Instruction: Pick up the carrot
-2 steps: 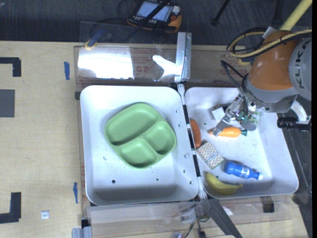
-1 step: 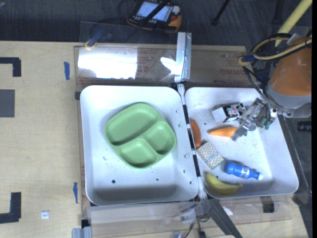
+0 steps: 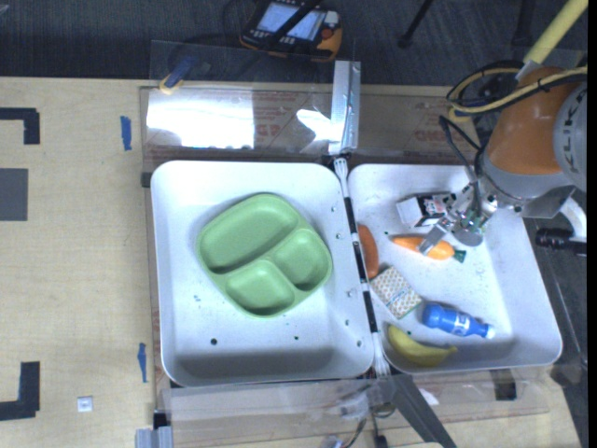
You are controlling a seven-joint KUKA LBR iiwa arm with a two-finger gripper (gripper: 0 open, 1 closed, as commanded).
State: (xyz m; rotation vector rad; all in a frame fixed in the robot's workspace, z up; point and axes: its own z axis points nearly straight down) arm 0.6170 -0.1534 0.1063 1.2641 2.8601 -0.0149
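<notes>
Lying in the right bin (image 3: 522,278), the carrot (image 3: 422,246) points its pale orange body toward the left bin (image 3: 177,203), with its green stub end away from it. The pincer (image 3: 446,234) sits directly over the carrot's stub end, touching or nearly touching it; whether its fingers are spread or closed I cannot tell, and the carrot is not clearly between them. Relative to the carrot, a small black-and-white packet (image 3: 422,207) lies just behind, an orange-red object (image 3: 368,250) rests beside it against the dividing wall, a checkered pouch (image 3: 395,291) lies just in front, and a blue bottle (image 3: 454,322) and a banana (image 3: 415,345) sit further forward near the bin's front edge. Bare white floor opens on the carrot's far side, toward the bin's right wall. The left bin holds a green divided plate (image 3: 264,253).
</notes>
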